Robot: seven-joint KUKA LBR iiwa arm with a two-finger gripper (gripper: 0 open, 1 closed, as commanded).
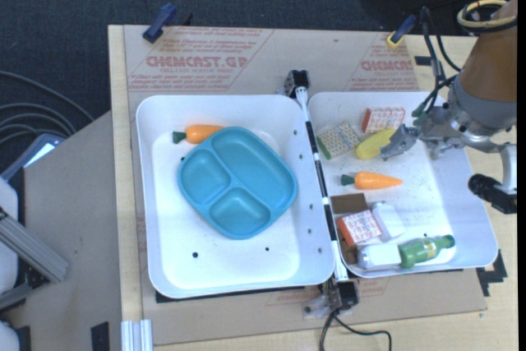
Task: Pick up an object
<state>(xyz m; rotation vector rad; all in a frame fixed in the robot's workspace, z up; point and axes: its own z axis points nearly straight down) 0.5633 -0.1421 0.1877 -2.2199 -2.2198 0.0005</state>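
Observation:
My gripper hangs low over the upper part of the right bin, right beside a yellow banana-shaped toy and touching or nearly touching its right end. An orange carrot lies just below it. Further up are a green patterned packet and a red-and-white box. Nothing is visibly held. The grey arm with its orange band comes in from the right.
The right bin's lower part holds a brown block, a red-and-white packet, a white piece and a green bottle. The left bin holds a blue divided plate and a second carrot.

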